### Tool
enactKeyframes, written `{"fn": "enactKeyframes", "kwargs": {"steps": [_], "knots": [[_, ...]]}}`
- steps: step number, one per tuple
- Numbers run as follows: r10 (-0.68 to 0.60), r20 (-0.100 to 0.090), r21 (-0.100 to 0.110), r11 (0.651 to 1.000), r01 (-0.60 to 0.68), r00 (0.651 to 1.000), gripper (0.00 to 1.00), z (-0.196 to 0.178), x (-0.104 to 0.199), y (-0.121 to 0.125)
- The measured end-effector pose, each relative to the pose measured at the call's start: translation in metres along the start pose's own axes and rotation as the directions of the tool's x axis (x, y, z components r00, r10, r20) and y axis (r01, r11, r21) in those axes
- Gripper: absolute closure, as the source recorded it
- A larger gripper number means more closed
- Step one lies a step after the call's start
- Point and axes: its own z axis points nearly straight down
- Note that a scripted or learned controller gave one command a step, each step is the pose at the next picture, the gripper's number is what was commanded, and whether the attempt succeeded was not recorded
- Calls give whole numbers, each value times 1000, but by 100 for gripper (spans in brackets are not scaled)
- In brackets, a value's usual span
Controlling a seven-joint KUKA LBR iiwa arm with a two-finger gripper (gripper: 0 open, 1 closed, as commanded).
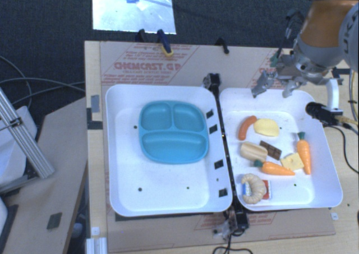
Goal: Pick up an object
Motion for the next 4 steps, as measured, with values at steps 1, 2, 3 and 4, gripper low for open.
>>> {"fn": "enactKeyframes", "kwargs": {"steps": [1, 2, 3, 4], "knots": [[-2, 1, -11, 1000, 2, 1000, 0, -7, 0, 2], [0, 2, -10, 1000, 0, 1000, 0, 34, 1, -1], [1, 1, -7, 1000, -1, 1000, 0, 91, -7, -6], [1, 1, -8, 1000, -1, 1000, 0, 153, -7, -8]]}}
